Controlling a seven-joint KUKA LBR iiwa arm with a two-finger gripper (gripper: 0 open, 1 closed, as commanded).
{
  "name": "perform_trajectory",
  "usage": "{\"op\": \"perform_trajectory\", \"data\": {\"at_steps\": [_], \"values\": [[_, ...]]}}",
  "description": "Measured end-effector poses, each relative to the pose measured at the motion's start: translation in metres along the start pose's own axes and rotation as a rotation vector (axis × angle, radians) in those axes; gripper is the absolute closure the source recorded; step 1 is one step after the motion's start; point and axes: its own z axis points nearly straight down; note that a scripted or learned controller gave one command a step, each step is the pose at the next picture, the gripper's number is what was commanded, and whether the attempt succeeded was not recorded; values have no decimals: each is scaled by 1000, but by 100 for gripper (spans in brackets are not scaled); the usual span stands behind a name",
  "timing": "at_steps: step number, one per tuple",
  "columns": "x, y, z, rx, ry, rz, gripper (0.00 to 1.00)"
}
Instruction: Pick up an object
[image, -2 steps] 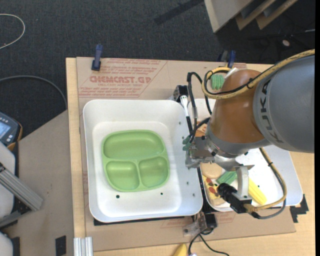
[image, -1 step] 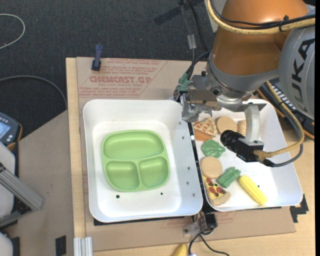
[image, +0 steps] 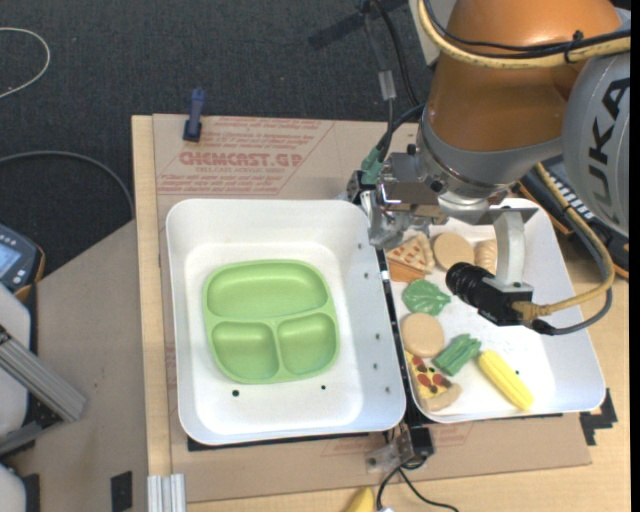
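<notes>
Your arm (image: 520, 90) is reaching in from the upper right of the frame, its orange band and grey wrist hanging over the far end of the right bin (image: 560, 375). The gripper (image: 385, 228) is sitting just below the wrist, at the seam between the two bins, and you cannot tell from this angle whether it is clenched or released. A black cylinder (image: 485, 292) on the tool is jutting out over the right bin's middle.

Just beside the gripper, a pizza slice (image: 408, 258) is lying near the bin's upper left corner, with a tan round (image: 452, 250) next to it. Below them, a green leaf (image: 426, 297) is resting above a tan cookie (image: 424, 334). Toward the lower part of the bin, a green bean (image: 458, 353) is lying between a second pizza slice (image: 432, 381) and a yellow corn cob (image: 505, 378).

In the left bin (image: 190, 260), at the frame's centre left, a green divided tray (image: 270, 320) is sitting alone. Both bins are resting on a brown cardboard sheet (image: 240, 155) printed in red, with a blue clip (image: 194, 115) at its upper left edge.
</notes>
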Motion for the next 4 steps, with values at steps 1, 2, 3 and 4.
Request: {"op": "perform_trajectory", "data": {"at_steps": [1,2,3,4], "values": [[0,0,-10,-2,0,-1,100],[1,1,-20,-4,-1,-2,100],[1,2,-31,-6,-1,-3,100],[1,2,-41,-8,-2,-3,100]]}}
